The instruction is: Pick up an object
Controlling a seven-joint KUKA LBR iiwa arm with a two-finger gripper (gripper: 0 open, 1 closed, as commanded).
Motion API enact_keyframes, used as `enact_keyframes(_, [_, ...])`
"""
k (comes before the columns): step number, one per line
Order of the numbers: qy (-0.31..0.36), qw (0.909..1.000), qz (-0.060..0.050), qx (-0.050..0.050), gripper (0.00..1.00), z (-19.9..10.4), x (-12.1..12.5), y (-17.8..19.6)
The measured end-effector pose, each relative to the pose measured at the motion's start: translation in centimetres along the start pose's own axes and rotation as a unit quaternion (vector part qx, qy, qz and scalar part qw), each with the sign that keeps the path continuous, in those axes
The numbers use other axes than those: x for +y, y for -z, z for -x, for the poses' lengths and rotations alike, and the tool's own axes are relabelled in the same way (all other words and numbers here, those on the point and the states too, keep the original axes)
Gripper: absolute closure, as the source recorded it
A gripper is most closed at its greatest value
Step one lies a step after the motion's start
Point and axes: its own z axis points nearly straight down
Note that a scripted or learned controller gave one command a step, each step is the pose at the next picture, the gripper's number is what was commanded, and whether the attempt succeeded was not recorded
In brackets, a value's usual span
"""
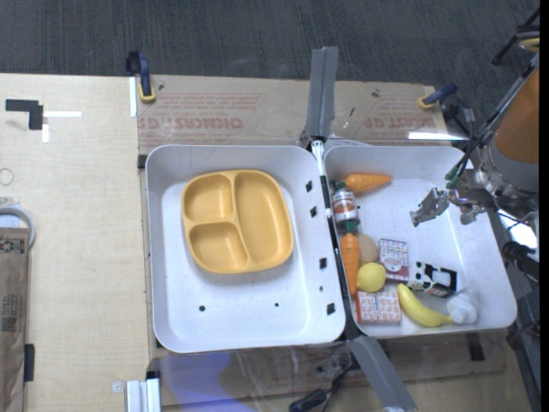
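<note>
Hovering above the right bin (480, 256), up and right of the small carton (393, 258), the end effector (429, 206), fingers spread and holding nothing, risks closing on air there.

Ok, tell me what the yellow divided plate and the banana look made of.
Divided plate: likely matte plastic, with an even yellow colour, soft moulded compartment ridges and no sharp glare. Banana: probably a plastic toy, smooth and uniformly yellow without spots, though real fruit cannot be ruled out.
</note>
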Motion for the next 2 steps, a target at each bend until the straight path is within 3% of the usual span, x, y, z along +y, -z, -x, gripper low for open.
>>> enact_keyframes(1, [0.006, 0.9999, 0.015, -0.004, 0.00, -4.6, -5.4, -9.3])
enact_keyframes(2, [0.008, 1.0000, 0.001, 0.000, 0.00, -3.3, -2.6, -6.9])
